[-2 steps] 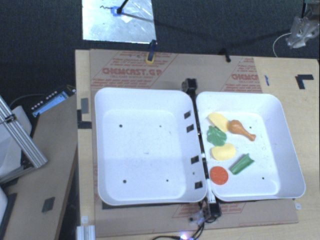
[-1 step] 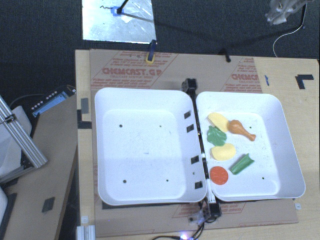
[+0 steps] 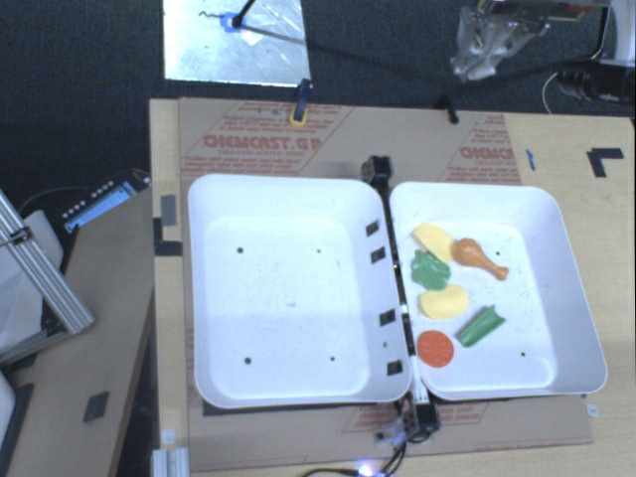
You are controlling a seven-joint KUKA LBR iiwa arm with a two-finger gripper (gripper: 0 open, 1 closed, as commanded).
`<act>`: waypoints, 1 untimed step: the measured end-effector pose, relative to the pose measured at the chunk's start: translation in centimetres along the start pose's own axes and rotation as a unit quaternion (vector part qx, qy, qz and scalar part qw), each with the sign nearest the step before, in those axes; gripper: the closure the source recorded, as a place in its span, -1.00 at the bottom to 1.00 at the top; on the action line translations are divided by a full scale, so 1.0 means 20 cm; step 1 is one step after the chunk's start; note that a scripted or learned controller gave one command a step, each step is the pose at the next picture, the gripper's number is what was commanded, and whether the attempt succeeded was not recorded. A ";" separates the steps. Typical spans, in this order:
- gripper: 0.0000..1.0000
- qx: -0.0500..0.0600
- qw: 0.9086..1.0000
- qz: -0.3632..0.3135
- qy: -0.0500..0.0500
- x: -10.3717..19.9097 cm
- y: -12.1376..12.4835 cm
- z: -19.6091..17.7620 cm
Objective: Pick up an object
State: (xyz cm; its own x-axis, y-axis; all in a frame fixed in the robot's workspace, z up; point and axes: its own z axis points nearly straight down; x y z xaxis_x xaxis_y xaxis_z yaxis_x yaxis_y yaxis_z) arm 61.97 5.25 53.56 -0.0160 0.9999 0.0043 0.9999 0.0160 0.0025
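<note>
The table, a tan board printed with red lettering, carries two shallow white plastic bins side by side, joined along a dark hinged seam. The left white bin covers the table's left half, its bare floor showing a few dark dots. The right white bin covers the right half and holds six small toy foods, all clustered against its left wall: one orange-brown drumstick, one pale yellow wedge touching it, one green leafy piece just below, one yellow rounded lump, one green pod-shaped piece and one red disc nearest the table's front edge. The grey jaws hang beyond the table's back edge, well apart from every toy; whether they are apart or together I cannot tell.
</note>
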 end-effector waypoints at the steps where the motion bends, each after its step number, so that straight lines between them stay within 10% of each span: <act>1: 1.00 -0.001 1.000 0.011 -0.004 -0.59 0.24 0.00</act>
